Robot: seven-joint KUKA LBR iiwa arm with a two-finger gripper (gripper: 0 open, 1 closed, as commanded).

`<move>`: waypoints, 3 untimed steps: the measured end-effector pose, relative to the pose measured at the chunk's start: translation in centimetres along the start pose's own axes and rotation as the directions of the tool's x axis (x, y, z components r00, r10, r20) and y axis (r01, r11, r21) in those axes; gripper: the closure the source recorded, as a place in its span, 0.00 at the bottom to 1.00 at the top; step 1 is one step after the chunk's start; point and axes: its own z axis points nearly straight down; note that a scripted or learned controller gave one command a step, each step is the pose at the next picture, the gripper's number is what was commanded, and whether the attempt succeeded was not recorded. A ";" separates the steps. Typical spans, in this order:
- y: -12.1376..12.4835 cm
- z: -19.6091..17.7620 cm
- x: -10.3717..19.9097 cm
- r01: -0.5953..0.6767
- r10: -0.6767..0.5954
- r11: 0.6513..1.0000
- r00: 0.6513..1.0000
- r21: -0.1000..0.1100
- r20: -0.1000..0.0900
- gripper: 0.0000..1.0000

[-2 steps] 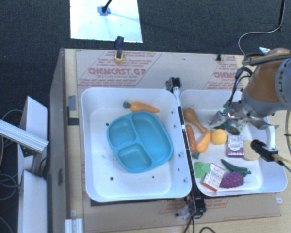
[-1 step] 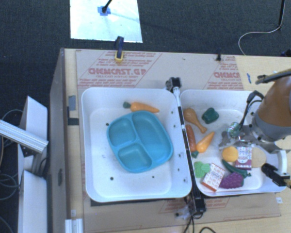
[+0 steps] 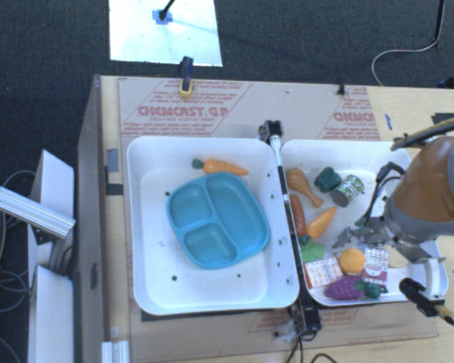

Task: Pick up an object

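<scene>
Left bin (image 3: 147, 203): shallow, white, sitting on the bench (image 3: 242, 104), whose top shows a sheet printed with red lettering. A blue divided plate (image 3: 216, 219) lies flat in the middle of this bin, three compartments, tilted a little against the bin's edges. Just beyond the plate's far rim, a toy carrot (image 3: 222, 167) lies on its side, green end toward the left, apart from the plate.

A black rail runs between the two bins.

Right bin (image 3: 310, 151): crowded with toy food. Near the shared wall, a tan drumstick (image 3: 303, 186) lies slantwise at the far end; a thin orange-red piece (image 3: 297, 214) lies along the wall beside it. An orange wedge-shaped piece (image 3: 321, 222) sits just right of that. Farther back, a dark green piece (image 3: 327, 178) and a small can (image 3: 349, 188) lie close together. Toward the near edge: a green piece (image 3: 312, 249), a flat printed card (image 3: 323, 271), a bunch of purple grapes (image 3: 344, 287), an orange ball (image 3: 352, 260) and a small red-and-white packet (image 3: 375, 265), all packed close.

Arm (image 3: 431, 195): grey with an orange band, reaching in over the right bin's right side. The tool (image 3: 361, 233) hangs low just above the orange ball and packet. Cannot tell the tool's state; nothing is seen between its tips.
</scene>
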 end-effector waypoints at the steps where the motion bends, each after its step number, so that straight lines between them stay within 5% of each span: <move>1: 0.2 -1.1 0.0 0.002 -0.002 1.000 1.000 -0.004 0.000 1.00; 2: 0.2 -1.1 0.0 0.002 -0.002 1.000 1.000 -0.004 0.000 0.00; 3: -0.9 0.0 2.4 0.002 -0.002 1.000 1.000 -0.001 0.000 0.00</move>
